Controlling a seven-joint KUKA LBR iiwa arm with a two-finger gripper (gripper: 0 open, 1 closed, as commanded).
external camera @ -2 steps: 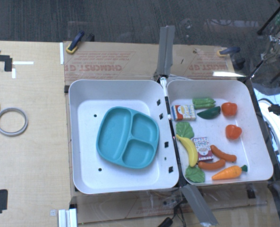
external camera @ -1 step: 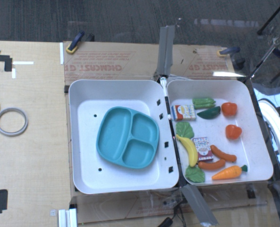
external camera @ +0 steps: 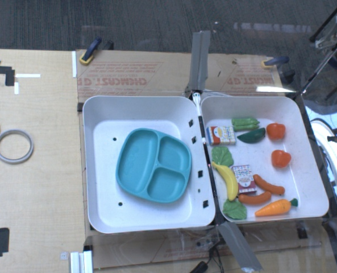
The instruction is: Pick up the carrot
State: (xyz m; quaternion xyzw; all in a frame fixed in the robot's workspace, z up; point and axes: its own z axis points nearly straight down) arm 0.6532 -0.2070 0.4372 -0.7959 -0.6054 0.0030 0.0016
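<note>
Carrot [external camera: 275,207] first: we see it lying flat in the right bin [external camera: 304,124], down at about five o'clock in that bin, close to the near wall. Its orange body runs roughly along the three-to-nine line, with the green stub at the three o'clock end. Nothing rests on top of it.

At ten o'clock from the carrot, just beside its narrow end, lies a brown sausage [external camera: 254,198], and a second sausage [external camera: 269,184] lies at about eleven o'clock, slightly apart from the first. A green leaf [external camera: 234,210] sits at nine o'clock from the carrot, under the lower tip of a banana [external camera: 228,180]. Between the banana and the sausages we see a small carton [external camera: 243,176].

Farther up the bin, at twelve o'clock from the carrot, are two red tomatoes [external camera: 281,158], one above the other and apart. At eleven o'clock in the bin lie a pale green pod [external camera: 245,122], a darker green vegetable [external camera: 251,135] and a juice box [external camera: 221,135].

The left bin [external camera: 100,169] holds a blue divided plate [external camera: 154,165]. Well off at nine o'clock, on the bench, we see a roll of tape [external camera: 12,146]
</note>
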